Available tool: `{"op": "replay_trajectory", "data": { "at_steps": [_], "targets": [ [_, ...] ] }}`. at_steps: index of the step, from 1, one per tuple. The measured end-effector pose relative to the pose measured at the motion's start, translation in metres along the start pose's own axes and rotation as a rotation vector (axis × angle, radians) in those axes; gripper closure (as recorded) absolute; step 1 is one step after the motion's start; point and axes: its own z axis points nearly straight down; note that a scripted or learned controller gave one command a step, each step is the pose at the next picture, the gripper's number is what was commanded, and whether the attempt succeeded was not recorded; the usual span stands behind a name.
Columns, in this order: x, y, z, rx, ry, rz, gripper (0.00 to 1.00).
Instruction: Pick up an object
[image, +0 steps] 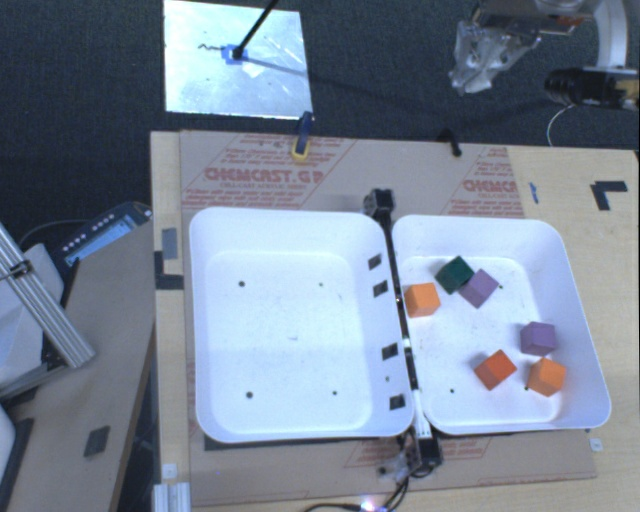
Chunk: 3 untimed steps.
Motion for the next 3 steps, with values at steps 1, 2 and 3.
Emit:
{"op": "replay_trajectory", "data": {
  "at_steps": [1,2,3],
  "targets": [
    [-0.024,0.0,-0.025,-0.001,0.0,0.0,1.0],
    [-0.067,0.0,-0.024,0.0,-0.001,0.002,1.0],
    [-0.091,0.0,-0.024,0.0,-0.001,0.001,1.0]
  ]
}}
